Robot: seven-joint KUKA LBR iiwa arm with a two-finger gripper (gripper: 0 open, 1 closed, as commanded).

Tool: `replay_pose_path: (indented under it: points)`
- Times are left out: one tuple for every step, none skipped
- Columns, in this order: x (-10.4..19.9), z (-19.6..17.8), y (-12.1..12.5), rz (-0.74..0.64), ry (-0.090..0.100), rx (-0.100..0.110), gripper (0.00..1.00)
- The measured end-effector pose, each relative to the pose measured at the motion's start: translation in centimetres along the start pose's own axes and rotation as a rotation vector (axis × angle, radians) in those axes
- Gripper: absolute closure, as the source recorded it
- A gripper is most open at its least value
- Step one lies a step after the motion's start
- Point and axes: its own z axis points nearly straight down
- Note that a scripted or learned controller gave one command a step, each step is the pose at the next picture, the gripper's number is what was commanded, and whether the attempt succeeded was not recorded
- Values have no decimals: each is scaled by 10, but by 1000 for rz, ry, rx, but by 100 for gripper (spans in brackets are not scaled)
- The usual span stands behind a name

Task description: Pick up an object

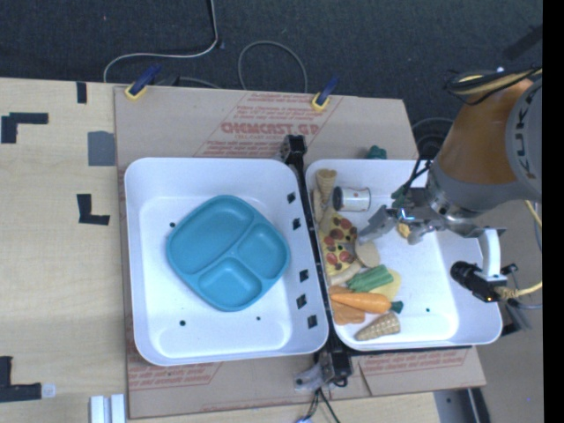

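Crowding the left wall of the right bin, the toy foods lie in one heap, which leaves any of them a candidate for the pick. A pizza slice lies flat in the middle of the heap, with an ice cream cone and a small white cylinder toward the bin's far left corner. Toward the near left corner sit a green vegetable, a carrot and a second cone, touching or overlapping one another.

Such packing probably makes a clean grasp harder, since closing on one piece may nudge its neighbours.

The end effector reaches in over the bin's middle from the right edge of the counter, its tip just beside the pizza slice and a pale round piece. Nothing is visible between its fingers, and whether they are spread or closed I cannot tell at this angle. A small yellow item shows close under the wrist, though I cannot say whether it is touching.

My guess is that the arm is lowering toward the pile's edge, where pieces are most exposed.

The left bin holds a blue divided plate, lying tilted relative to the bin walls. Both bins rest on a cardboard sheet clipped at the counter's far edge.
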Motion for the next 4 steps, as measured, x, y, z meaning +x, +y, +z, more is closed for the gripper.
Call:
replay_pose_path:
  points:
    - [14, 38, 59, -3, 0, -2, 0]
    - [11, 98, 93, 5, -6, -3, 0]
    - [3, 114, 122, 11, -4, 58, 0]
    - [6, 114, 118, 14, -10, 45, 0]
